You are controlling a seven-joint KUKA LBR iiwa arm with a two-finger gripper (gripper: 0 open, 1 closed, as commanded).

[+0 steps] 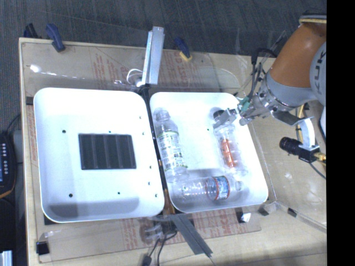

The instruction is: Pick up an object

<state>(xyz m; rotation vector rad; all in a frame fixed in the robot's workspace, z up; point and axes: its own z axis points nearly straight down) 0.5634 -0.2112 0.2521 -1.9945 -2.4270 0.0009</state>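
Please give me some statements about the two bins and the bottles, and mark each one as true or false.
1. The right bin holds three clear plastic bottles. True.
2. The left bin holds a bottle. False: it shows a dark ribbed panel and no bottle.
3. The bottle with orange contents lies near the right bin's right wall. True.
4. The end effector hangs over the left bin. False: it is at the right bin's upper right corner.

White bins (55, 204); clear bottle (229, 148) with orange label.
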